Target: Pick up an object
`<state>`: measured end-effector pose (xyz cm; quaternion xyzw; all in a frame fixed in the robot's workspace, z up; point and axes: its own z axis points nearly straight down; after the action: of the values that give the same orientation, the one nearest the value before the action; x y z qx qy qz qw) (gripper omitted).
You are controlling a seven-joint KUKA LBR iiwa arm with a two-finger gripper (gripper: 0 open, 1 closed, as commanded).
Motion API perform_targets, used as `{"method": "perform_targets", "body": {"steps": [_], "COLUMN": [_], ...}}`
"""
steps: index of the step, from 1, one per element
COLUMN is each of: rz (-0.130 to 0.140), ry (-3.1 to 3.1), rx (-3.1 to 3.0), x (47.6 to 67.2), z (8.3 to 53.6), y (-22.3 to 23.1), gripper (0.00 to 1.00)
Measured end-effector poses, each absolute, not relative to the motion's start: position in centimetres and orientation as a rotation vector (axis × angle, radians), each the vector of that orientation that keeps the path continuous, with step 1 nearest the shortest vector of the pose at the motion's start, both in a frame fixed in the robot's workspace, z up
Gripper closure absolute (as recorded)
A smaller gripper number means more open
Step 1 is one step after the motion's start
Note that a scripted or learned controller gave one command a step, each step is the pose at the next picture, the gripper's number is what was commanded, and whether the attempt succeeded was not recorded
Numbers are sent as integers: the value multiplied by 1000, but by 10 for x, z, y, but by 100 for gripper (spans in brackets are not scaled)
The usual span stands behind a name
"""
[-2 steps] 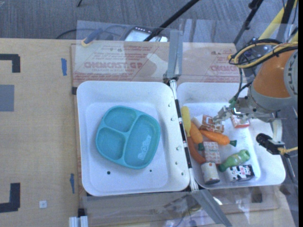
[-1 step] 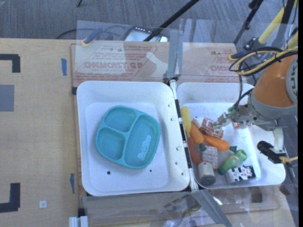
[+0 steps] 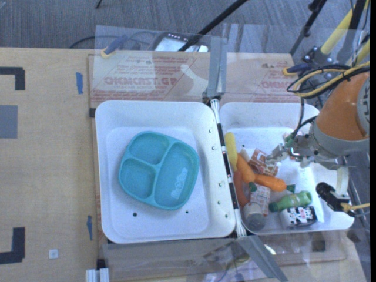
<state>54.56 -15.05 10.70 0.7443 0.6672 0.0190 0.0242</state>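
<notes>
- Objects, right bin (image 3: pixel 258 113): carrots (image 3: pixel 258 178), yellow piece (image 3: pixel 231 147), small carton (image 3: pixel 264 161), green bottle (image 3: pixel 291 201), black-and-white pack (image 3: pixel 298 216), jar (image 3: pixel 256 203), heaped along its left and near side
- Gripper (image 3: pixel 286 150): low over the carton, just right of it; finger state cannot be told
- Left bin (image 3: pixel 111 119): teal divided plate (image 3: pixel 158 169)

Grey carpet floor (image 3: pixel 53 10) behind a tan wooden bench (image 3: pixel 47 157).
</notes>
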Motion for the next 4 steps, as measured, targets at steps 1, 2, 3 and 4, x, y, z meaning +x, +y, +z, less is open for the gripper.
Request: {"method": "perform_targets", "body": {"steps": [1, 2, 3, 4], "rz": [47, 60, 41, 37], "ry": [2070, 2137, 2433, 2260], "rx": [2289, 2231, 1878, 2125], "x": [538, 506, 501, 579], "z": [107, 107, 108, 107], "y": [-128, -148, -140, -111], "gripper": [0, 0, 0, 0]}}
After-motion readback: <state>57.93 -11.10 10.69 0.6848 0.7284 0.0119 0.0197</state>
